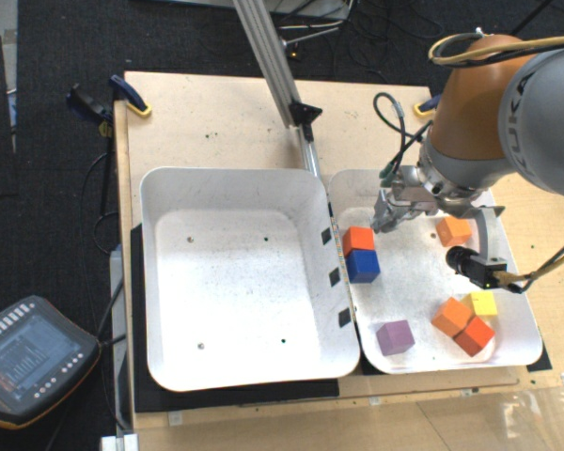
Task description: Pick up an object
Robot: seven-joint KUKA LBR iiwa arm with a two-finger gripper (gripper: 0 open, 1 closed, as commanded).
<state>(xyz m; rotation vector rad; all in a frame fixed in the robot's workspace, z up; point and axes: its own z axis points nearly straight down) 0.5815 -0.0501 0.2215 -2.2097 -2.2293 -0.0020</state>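
Nearest the camera, at the front edge of the right bin (522, 346), lie a purple cube (395, 336) and a tight cluster of an orange block (451, 317), a red-orange block (476, 335) and a small yellow cube (483, 303), the three touching one another. Farther in, against the bin's left wall, a blue cube (363, 265) sits with an orange-red cube (359, 240) touching its far side. Just beyond these two, the gripper (387, 218) hangs low over the bin floor, nothing visibly between its fingers; whether they are spread or pressed together cannot be told. Another orange block (454, 230) lies near the right wall, partly under the wrist. The left bin (155, 252) sits alongside on the bench (216, 111).
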